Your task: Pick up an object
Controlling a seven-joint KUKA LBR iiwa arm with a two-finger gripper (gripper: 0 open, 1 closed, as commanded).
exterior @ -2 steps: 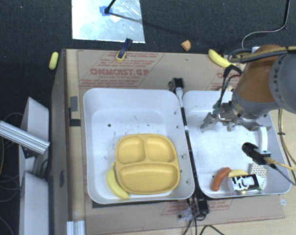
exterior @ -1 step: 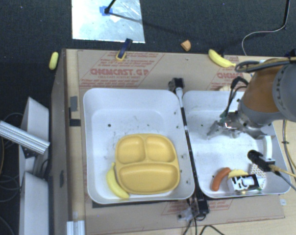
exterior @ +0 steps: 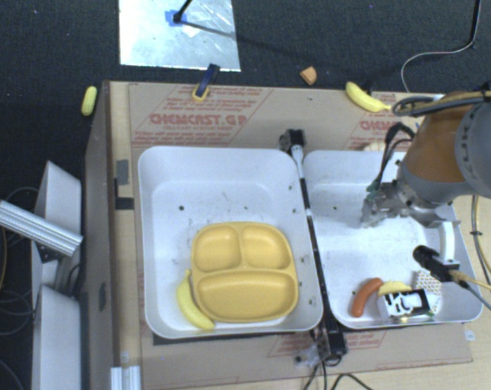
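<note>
My gripper [exterior: 377, 211] hangs low over the right bin [exterior: 343, 177], near its middle, with nothing visibly held. At that bin's front edge lie an orange-red sausage [exterior: 365, 296], a small yellow piece [exterior: 396, 287] and a black-and-white box [exterior: 408, 304], all apart from the gripper. The left bin [exterior: 172, 177] holds a yellow divided plate [exterior: 244, 269], and a yellow banana [exterior: 190, 303] is tucked against its front-left side.
Behind the right bin, a second banana [exterior: 366, 97] lies on the cardboard bench. An orange bit [exterior: 309, 75] and a yellow piece [exterior: 89, 100] sit off the bench. A black divider [exterior: 306, 218] runs between the bins.
</note>
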